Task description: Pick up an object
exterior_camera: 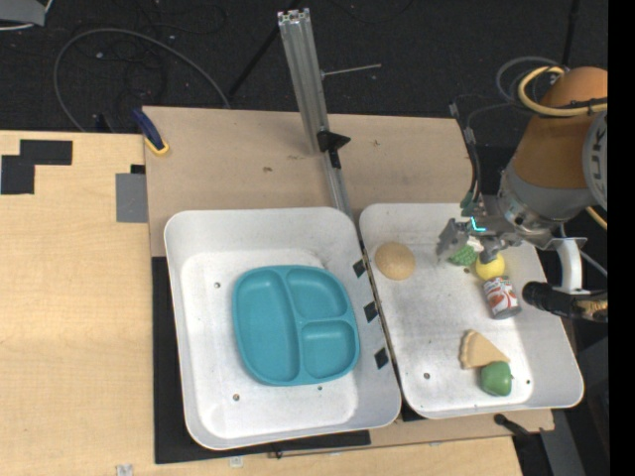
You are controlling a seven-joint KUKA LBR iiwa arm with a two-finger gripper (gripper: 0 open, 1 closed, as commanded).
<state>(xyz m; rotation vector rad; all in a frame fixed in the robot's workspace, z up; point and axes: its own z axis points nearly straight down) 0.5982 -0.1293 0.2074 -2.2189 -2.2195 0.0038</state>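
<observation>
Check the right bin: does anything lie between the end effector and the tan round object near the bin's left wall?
Nothing visible does. The end effector hangs over the right bin, with bare bin floor between it and the tan round object. The green item and yellow item sit beneath the arm, off that path.

One camera hangs fixed above the surface [79, 266], looking down at a slant from some way off, taking in both white bins [198, 405] together.

Gripper [474, 238] hovers over right bin [427, 365] near yellow toy [490, 266].
</observation>
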